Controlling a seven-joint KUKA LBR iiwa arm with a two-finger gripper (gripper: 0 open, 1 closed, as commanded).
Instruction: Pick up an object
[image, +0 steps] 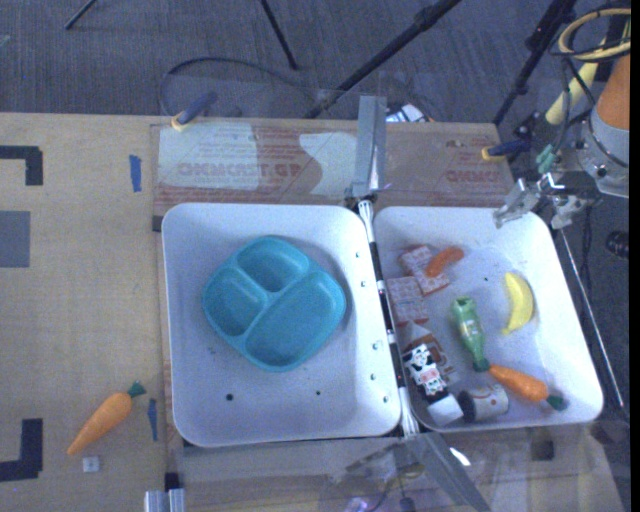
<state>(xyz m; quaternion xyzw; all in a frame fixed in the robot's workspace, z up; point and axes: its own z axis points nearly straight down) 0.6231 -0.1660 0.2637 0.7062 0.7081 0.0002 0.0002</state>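
1. A toy carrot (101, 421) lies on the bench outside the bins, near the lower left corner of the left bin (190, 240).
2. The left bin holds a blue divided plate (275, 301), lying flat near its centre.
3. The right bin (570, 330) touches the left bin along a shared edge. Along its left side lie small red-and-white packets (408, 292), and below them a black-and-white carton (424, 368).
4. An orange carrot-like piece (443, 260) rests near the upper left of the right bin, touching one packet.
5. A green bottle (468, 331) lies mid-bin, tilted; a yellow banana (518, 301) lies to its right, apart from it.
6. A second carrot (527, 385) and a white cylindrical item (478, 403) lie near the bin's lower edge.
7. The gripper (535, 197) sits at the upper right corner of the right bin, well apart from every object, holding nothing. Whether it stands open or closed cannot be told.
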